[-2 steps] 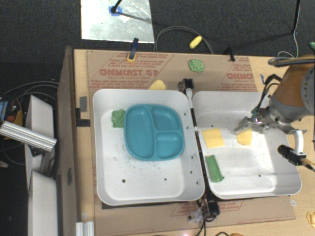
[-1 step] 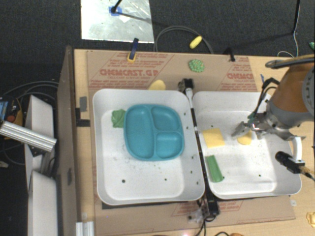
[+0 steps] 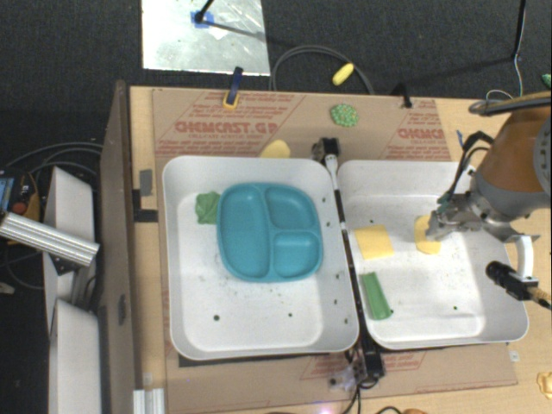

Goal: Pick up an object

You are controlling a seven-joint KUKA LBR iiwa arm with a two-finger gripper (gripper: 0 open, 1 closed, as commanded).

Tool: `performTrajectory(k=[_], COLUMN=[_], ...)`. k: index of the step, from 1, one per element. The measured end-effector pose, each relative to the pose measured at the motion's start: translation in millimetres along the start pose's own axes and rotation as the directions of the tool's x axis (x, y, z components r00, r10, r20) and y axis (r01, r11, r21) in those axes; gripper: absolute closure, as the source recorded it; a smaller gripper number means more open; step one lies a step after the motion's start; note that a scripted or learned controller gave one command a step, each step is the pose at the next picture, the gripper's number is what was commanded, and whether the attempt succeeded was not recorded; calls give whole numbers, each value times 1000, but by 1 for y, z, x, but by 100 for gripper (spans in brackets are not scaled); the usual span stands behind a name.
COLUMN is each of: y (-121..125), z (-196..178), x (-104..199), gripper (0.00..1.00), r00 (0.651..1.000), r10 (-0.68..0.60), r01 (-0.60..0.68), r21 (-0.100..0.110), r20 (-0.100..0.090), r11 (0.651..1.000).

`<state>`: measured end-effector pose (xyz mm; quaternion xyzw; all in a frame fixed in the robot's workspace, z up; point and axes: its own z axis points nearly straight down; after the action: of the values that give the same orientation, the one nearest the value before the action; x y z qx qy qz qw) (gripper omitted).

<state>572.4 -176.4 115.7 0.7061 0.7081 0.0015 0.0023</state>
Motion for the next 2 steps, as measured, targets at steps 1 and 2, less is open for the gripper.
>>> performTrajectory(k=[1,2], y=[-19,3], z=[-16,15], x=[-32,-14], gripper=[100,100], r00=[1000,1000], r10=[4,-4], r01=[-4,4], r21=[3,3], r20=[1,0], r11=[1000,1000])
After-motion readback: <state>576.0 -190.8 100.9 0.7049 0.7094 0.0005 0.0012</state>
